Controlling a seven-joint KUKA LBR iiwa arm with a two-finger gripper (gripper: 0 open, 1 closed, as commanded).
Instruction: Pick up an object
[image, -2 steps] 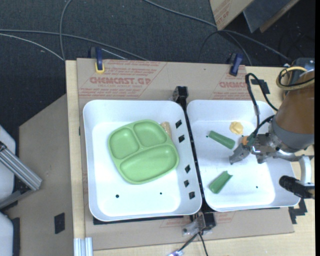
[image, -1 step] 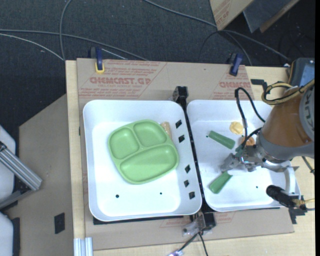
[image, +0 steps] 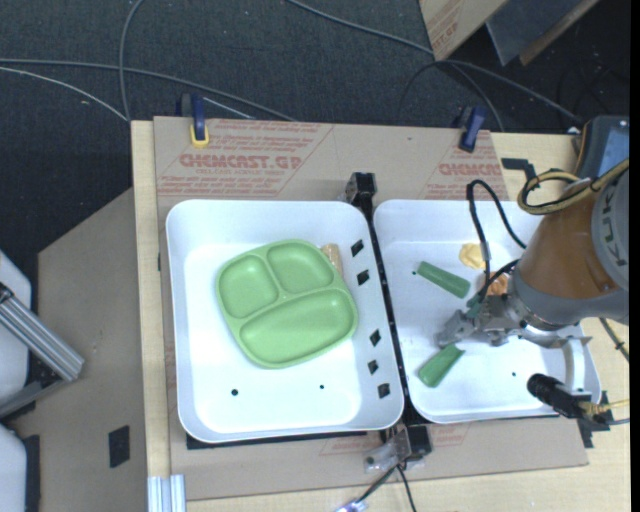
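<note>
In the right bin (image: 500, 405), my gripper (image: 452, 333) hangs just above a green rod (image: 438, 366). The rod lies diagonally, upper end toward my fingers, lower end pointing to the near-left. Whether my fingers are spread, I cannot tell.

1 fixed camera looks down at a slant from above the bench (image: 250, 150), far enough to take in both bins (image: 190, 330) whole, the arm (image: 570, 260) entering at frame right.
</note>
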